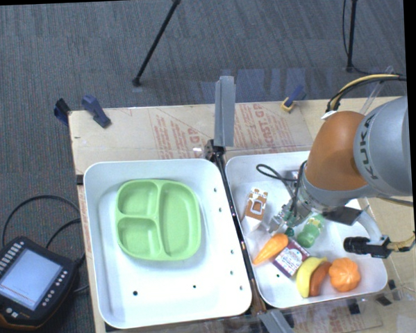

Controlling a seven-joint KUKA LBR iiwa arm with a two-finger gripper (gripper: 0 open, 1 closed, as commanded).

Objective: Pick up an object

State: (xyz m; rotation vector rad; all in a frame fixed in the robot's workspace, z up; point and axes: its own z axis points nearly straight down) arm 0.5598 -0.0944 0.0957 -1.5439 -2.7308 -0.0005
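The right bin (264, 168) holds a small orange-and-white carton (256, 203), a carrot (271, 249), a purple packet (291, 259), a banana (307, 275), a reddish sausage-like piece (319, 277), an orange (344, 274) and a green bottle (310, 230). My gripper (286, 219) reaches down from the orange-banded wrist (336, 160) into the middle of this bin, between the carton and the green bottle, just above the carrot. Its tips sit low among the items and the arm hides much of them.
The left bin (110, 293) carries a green three-compartment plate (159, 218). A grey post (225, 116) stands behind the seam between the bins. A black cable (269, 173) loops at the right bin's back. A teach pendant (27, 279) lies on the floor at left.
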